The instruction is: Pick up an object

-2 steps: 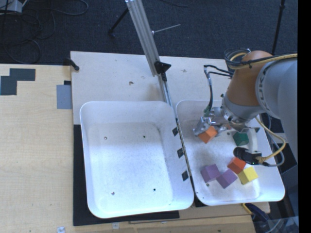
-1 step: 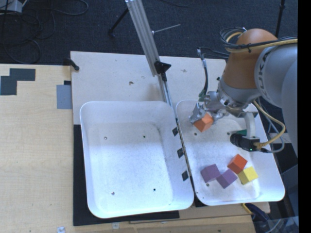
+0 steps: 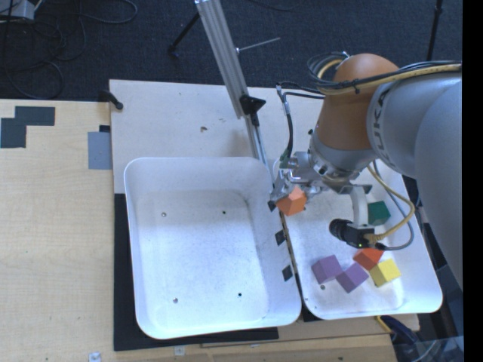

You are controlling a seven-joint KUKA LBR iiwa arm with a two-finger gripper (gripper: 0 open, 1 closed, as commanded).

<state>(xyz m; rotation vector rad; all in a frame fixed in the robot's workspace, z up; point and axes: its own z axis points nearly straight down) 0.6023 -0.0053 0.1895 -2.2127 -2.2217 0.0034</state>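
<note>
Orange block (image 3: pixel 292 201), gripped in tool (image 3: pixel 289 191)

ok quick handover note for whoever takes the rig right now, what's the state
Gripper: over the rim between the two bins, with an orange block at its tip; it looks held, though the grip itself is hard to see.
Right bin: two purple blocks, a yellow block, a red-orange block and a green block.
Left bin: no blocks.
Done: orange block apparently picked.
Left: confirm the grip holds as the arm moves.
</note>
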